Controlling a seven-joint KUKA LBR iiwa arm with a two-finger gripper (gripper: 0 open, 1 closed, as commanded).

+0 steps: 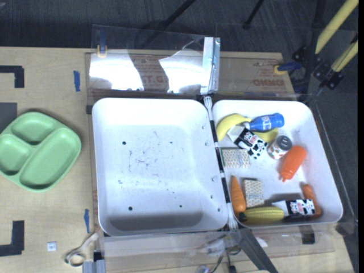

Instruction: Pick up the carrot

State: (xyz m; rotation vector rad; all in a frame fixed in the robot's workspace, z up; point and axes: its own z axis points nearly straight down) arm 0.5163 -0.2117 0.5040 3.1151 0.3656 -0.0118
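A plump orange carrot (292, 162) lies tilted in the right bin (325, 152), towards its right side, just below a small can (280, 145). A slimmer orange carrot-like piece (238, 194) lies along that bin's left wall, beside a tan waffle square (253, 191). Nothing covers either of them.
The right bin also holds a banana (229, 123), a blue bottle (266, 121), a cow-patterned carton (251, 142), a corn cob (263, 213), a black box (299, 207) and a brown-orange sausage shape (311, 197). The left bin (114, 118) adjoins it. A green divided plate (38, 151) sits far left.
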